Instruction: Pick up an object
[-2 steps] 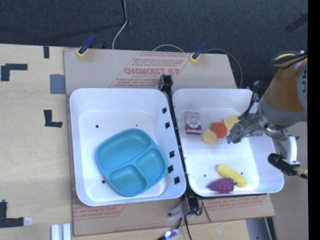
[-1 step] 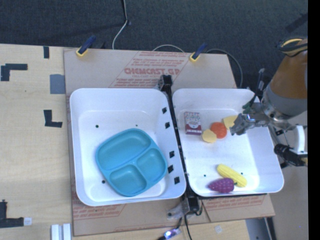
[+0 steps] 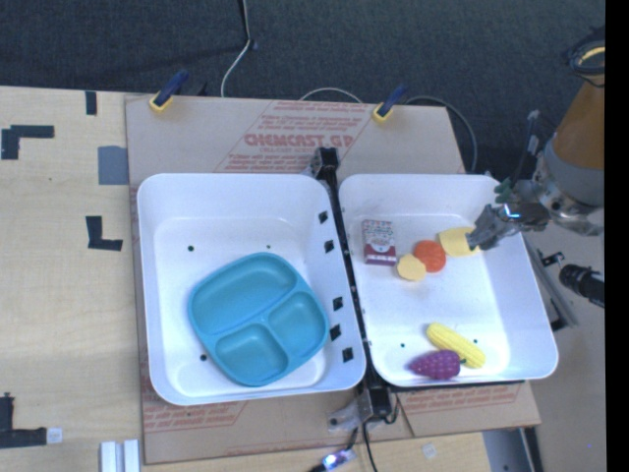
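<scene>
A: While the arm reaches in over the right shallow white plastic bin [image 3: 511, 347], where does the dark two-finger gripper [image 3: 481, 237] sit?

B: It sits just beside the pale yellow block-shaped toy [image 3: 453, 241], at that bin's far right. Whether its claw is open, or grips anything, cannot be told.

A: And nearby?

B: A round orange-red toy fruit [image 3: 429, 256] touches that yellow block; a small red-and-white carton [image 3: 378, 241] lies further left. The left bin [image 3: 157, 205] holds a blue divided plate [image 3: 257, 318].
</scene>
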You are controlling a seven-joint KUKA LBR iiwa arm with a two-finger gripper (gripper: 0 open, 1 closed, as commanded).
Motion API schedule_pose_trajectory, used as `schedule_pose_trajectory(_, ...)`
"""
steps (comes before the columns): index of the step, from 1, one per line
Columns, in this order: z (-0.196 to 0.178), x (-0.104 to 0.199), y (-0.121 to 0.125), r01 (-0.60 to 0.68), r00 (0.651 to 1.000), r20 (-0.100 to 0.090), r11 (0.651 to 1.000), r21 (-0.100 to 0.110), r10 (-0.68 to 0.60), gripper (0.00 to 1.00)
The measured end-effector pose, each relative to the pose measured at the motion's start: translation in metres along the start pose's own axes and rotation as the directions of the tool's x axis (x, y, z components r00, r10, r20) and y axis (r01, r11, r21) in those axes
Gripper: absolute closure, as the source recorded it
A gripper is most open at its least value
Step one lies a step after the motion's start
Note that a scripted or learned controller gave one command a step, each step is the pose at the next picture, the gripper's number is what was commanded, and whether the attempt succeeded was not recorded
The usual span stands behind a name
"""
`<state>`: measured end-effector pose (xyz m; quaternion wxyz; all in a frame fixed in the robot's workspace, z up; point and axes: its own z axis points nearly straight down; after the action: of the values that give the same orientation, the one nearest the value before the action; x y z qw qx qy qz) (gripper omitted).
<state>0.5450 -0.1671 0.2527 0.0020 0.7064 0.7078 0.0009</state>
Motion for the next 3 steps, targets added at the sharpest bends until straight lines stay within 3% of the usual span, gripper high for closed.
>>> schedule_pose_trajectory(2,-0.005,0.113,0.015,0.005,1.000,-0.003,1.000,0.004,-0.005,1.00)
schedule_pose_trajectory(3,0.014,0.168,0.021,0.004,1.000,-0.003,1.000,0.008,-0.004,1.00)
